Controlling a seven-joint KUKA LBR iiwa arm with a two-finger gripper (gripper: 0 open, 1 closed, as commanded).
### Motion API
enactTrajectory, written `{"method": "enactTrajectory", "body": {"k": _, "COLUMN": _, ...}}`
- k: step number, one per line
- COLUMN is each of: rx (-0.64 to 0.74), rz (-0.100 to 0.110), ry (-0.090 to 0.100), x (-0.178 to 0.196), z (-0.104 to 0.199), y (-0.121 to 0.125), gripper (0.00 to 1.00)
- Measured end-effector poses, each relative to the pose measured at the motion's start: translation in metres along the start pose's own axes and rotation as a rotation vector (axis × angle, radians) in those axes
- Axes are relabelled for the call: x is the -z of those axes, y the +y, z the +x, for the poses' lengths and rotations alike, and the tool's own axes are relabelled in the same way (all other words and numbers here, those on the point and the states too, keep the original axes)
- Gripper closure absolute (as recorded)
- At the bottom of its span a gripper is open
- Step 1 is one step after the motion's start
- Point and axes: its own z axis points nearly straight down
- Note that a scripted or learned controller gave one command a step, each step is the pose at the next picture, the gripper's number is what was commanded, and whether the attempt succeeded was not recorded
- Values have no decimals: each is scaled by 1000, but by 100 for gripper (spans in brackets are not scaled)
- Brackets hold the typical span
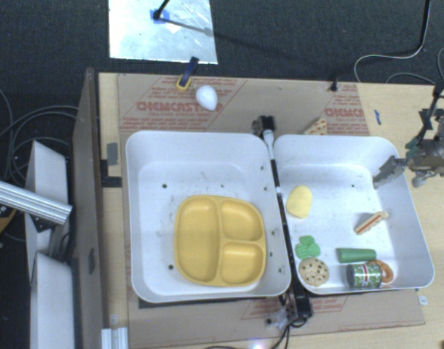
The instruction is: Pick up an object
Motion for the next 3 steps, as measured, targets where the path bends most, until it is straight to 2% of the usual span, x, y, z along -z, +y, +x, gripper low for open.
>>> {"method": "enactTrajectory", "body": {"k": 1, "rx": 12, "rz": 5, "ry": 6, "x": -80, "z": 117, "y": 28, "gripper": 0}}
{"method": "enactTrajectory", "body": {"k": 2, "rx": -3, "rz": -1, "ry": 0, "x": -180, "z": 98, "y": 52, "gripper": 0}}
{"method": "enactTrajectory", "body": {"k": 3, "rx": -2, "rz": -4, "ry": 2, "x": -163, "z": 99, "y": 53, "gripper": 100}}
